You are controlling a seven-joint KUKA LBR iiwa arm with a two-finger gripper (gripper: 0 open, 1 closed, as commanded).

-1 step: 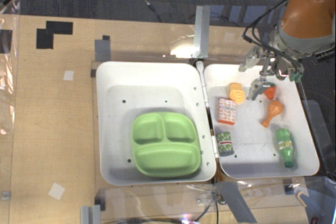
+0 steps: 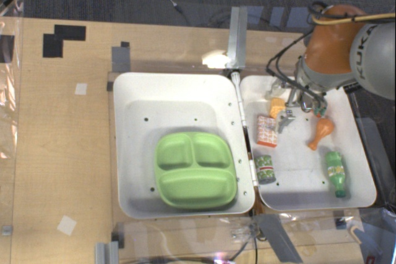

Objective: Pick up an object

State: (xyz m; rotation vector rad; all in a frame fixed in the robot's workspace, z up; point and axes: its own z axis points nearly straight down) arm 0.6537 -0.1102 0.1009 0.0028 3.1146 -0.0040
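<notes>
The gripper (image 2: 288, 112) is seen low in the right bin (image 2: 365, 191), hung from the grey arm (image 2: 371, 62) that enters from three o'clock. Whether it is spread or pressed together cannot be told (it is small and seen partly from above), and nothing is visibly pinched in it.

Just at its ten o'clock, touching or nearly so, a small yellow-orange item (image 2: 276, 107) is found. At about seven o'clock, close by, a red-and-white packet (image 2: 267, 131) lies flat with its long axis running roughly twelve to six; this is judged the nearest clean target, so the coming move would turn on a short shift down-left and a grasp across the packet's narrow width. At four o'clock an orange drumstick-shaped toy (image 2: 321, 131) lies, its long axis tilted from one to seven. Farther out, a green bottle (image 2: 335, 173) lies at five o'clock, and a small green can (image 2: 265, 168) at six to seven.

In the left bin (image 2: 124, 133) a green divided tray (image 2: 196, 169) is set.
</notes>
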